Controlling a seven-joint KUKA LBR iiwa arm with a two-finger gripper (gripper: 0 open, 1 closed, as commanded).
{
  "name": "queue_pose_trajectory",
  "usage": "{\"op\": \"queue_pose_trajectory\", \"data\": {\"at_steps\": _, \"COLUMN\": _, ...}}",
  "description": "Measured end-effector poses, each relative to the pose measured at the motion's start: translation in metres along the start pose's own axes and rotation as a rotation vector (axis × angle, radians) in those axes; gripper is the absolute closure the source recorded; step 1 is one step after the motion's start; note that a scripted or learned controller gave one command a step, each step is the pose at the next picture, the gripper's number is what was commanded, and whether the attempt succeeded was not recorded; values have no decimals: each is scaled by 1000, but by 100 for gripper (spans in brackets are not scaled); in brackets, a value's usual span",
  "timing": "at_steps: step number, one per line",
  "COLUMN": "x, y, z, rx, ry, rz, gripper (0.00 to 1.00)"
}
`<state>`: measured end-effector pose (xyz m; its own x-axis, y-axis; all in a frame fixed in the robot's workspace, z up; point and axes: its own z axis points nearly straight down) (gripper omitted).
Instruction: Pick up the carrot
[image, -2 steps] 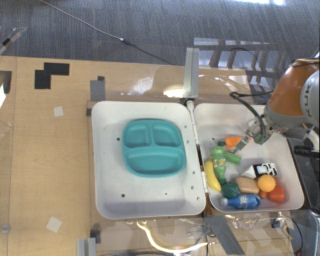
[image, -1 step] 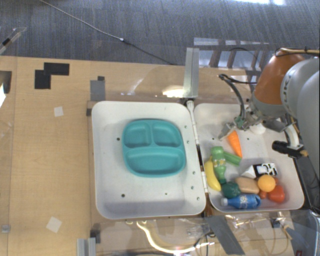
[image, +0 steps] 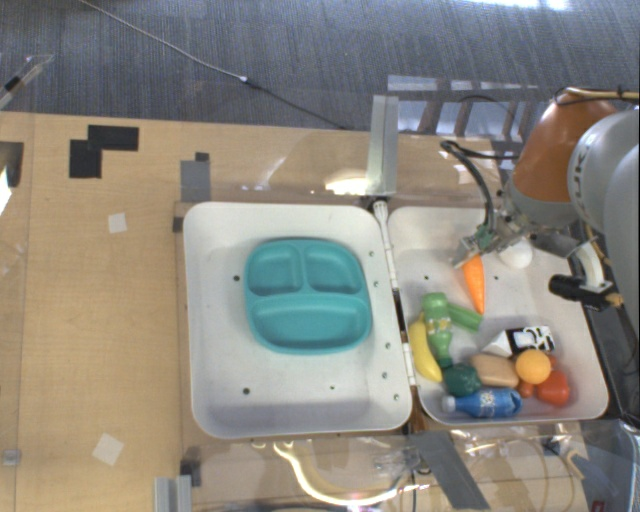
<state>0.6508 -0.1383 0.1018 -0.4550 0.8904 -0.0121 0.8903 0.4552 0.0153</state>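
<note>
The carrot (image: 475, 284) is orange with a green top. It lies in the upper middle of the right bin (image: 420, 240), tip pointing toward the front. My gripper (image: 489, 238) comes down from the grey and orange arm at the upper right and sits right at the carrot's green end. The wrist and cables hide how it meets the carrot, so I cannot say whether it touches or holds it. A small white object (image: 516, 254) sits just right of the gripper.
The left bin (image: 215, 390) holds a teal divided plate (image: 305, 295). In front of the carrot lie toy foods: a green vegetable (image: 443, 316), a banana (image: 424, 352), a bread piece (image: 495, 370), an orange (image: 533, 366), a red item (image: 555, 389) and a blue bottle (image: 487, 403).
</note>
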Motion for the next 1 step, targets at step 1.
{"op": "queue_pose_trajectory", "data": {"at_steps": 1, "x": 49, "y": 53, "z": -162, "rx": -5, "ry": 2, "rz": 62, "gripper": 100}}
